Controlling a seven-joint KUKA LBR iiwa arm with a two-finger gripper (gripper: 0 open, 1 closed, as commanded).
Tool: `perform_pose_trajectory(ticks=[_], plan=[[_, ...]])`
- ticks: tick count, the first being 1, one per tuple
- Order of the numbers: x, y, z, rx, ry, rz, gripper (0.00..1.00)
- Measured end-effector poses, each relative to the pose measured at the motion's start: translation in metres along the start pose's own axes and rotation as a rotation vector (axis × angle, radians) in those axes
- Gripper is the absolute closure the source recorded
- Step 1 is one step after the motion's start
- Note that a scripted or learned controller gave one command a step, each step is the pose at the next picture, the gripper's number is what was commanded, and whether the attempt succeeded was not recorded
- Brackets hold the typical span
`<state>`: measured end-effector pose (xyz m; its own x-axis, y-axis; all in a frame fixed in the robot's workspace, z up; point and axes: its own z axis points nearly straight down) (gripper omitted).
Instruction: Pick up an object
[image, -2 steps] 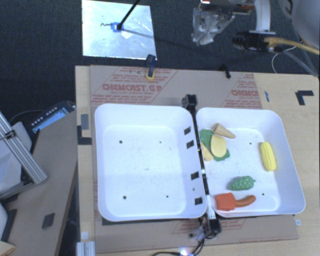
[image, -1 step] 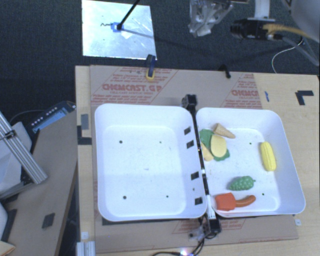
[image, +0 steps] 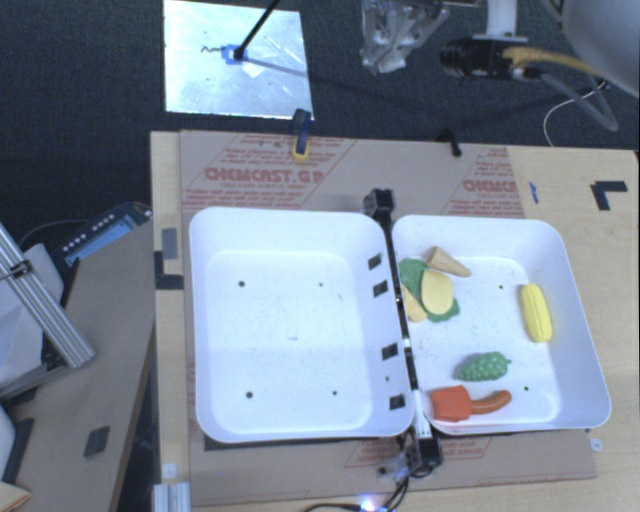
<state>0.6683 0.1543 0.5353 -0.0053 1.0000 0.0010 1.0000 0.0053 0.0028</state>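
I have the claw (image: 392, 40) parked high at the top of the camera view, well clear of both bins and out beyond the far edge of the worktop (image: 170, 330). It shows as a pale, blurred shape against the dark floor, and I cannot tell how its fingers stand. Nothing hangs from it that I can make out, so I judge the pick has not yet begun: this is the step before the approach.

All the candidates lie in the right bin (image: 575, 300). Against its left wall sits a cluster: a yellow slice (image: 436, 291) lying on a green leafy piece (image: 412, 272), with a tan wedge (image: 447, 262) just beside them towards the far side. Well apart, near the right wall, lies a yellow corn cob (image: 536, 311), lengthwise along that wall. Towards the near side there is a green bunch of grapes (image: 484, 366), and at the near-left corner an orange-red carrot-like piece (image: 468, 402) lies close to the rim. The left bin (image: 290, 330) is bare white.

For the next move I would choose the corn cob or the grapes, since each stands free with room on both sides for the fingers. That calls for swinging the arm in over the right bin, lining the fingers across the cob's narrow width, then coming straight down. The cluster by the dividing wall looks risky: overlapping pieces and a wall close by.
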Motion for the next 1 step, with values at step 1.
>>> perform_pose_trajectory(ticks=[1], plan=[[0.0248, -0.0001, 0.0001, 0.001, 0.001, -0.001, 1.0]])
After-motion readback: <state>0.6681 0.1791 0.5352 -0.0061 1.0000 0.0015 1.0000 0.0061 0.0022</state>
